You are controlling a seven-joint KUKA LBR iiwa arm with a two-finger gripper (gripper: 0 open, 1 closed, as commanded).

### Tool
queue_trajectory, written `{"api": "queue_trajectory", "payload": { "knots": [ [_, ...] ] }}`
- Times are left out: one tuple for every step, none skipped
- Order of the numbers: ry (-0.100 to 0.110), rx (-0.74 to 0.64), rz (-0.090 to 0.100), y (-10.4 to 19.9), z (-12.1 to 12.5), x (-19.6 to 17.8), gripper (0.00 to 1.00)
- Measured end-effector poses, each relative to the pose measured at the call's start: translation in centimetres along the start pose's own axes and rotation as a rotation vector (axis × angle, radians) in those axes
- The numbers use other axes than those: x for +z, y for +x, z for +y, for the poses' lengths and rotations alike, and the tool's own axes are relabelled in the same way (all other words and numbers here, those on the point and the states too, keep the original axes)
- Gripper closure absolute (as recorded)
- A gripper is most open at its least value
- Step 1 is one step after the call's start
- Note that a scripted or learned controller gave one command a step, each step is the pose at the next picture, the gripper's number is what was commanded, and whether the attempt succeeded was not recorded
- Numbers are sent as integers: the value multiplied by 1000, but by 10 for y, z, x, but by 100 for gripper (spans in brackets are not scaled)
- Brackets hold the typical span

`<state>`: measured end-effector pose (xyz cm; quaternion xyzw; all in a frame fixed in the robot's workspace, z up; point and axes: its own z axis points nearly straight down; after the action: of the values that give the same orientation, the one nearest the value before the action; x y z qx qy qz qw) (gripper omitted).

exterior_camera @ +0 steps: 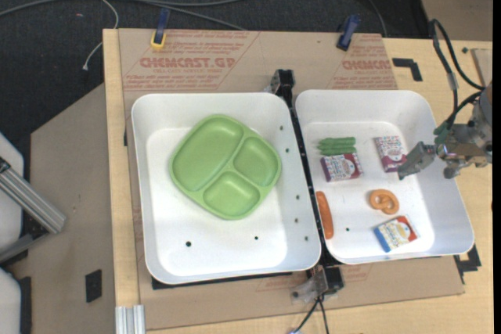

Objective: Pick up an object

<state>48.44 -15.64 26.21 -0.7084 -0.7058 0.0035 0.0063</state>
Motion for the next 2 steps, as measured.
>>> {"api": "queue_trajectory", "payload": {
  "knots": [
    [-13,-4,-3,0,2,-6,0],
    [-7,-2,-1,-9,1,46,0]
  ]
}}
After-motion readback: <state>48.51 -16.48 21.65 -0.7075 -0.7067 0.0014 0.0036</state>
